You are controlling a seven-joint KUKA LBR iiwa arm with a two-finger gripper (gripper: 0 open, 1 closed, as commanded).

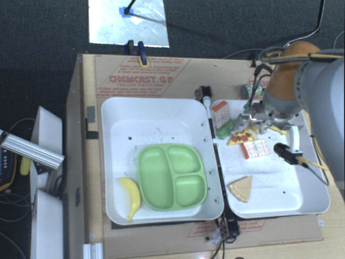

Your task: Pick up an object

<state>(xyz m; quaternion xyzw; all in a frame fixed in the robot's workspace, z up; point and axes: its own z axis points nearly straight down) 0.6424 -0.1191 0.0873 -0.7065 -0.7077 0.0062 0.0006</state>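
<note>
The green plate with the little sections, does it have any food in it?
Empty. The green plate shows only bare green in all its sections; the banana lies beside it in the left bin.

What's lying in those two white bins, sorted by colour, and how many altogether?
Green: 1, the divided plate
Yellow: 1, the banana
Tan: 1, the sandwich wedge
Orange and white: 2, the small carton and the flat packet
Mixed heap under the gripper: too jumbled to count
Total: 5 clear items

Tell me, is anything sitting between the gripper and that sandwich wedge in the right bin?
Yes. The gripper sits low over the cluster at the bin's far end, and a small red-and-white packet lies between it and the sandwich wedge. Bare bin floor surrounds the wedge.
</note>
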